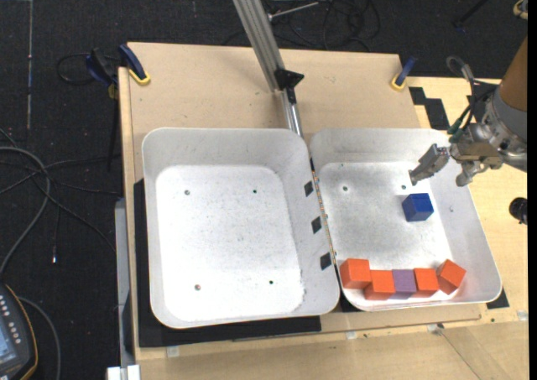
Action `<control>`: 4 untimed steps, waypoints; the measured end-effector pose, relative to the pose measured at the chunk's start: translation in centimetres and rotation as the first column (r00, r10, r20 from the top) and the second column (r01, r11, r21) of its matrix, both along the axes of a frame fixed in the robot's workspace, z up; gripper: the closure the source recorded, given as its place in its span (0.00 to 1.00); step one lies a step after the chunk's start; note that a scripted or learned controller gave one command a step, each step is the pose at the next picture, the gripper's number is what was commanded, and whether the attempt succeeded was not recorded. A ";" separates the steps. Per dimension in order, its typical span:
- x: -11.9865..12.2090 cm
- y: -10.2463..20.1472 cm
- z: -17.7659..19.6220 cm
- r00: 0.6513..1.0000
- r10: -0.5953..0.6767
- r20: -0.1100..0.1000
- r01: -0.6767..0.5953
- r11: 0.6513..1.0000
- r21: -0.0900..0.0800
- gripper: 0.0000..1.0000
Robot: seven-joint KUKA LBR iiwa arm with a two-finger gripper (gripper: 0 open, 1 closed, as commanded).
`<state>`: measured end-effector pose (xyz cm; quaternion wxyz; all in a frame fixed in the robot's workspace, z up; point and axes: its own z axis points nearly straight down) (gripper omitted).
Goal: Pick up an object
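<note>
— Camera view check: where's my gripper (445,170)?
— Fingers spread wide, nothing between them, above the right bin (477,227). Blue cube (417,206) just below-left, bare floor around it, walls well off.

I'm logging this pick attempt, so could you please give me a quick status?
Tool open, holding nothing, above right bin. Blue cube lies just below it, standing alone. Orange and purple blocks line the near wall, out of the way.
</note>
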<state>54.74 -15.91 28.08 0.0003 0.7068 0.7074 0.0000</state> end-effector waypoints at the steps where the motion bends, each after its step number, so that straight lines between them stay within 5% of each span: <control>1: 2.8 -4.6 -13.5 1.000 -0.003 -0.007 0.003 1.000 0.001 0.00; 2: 8.2 -4.1 -18.9 1.000 0.004 0.001 -0.004 1.000 0.000 0.00; 4: 3.7 -5.0 -18.5 1.000 -0.002 -0.001 0.002 1.000 -0.001 0.00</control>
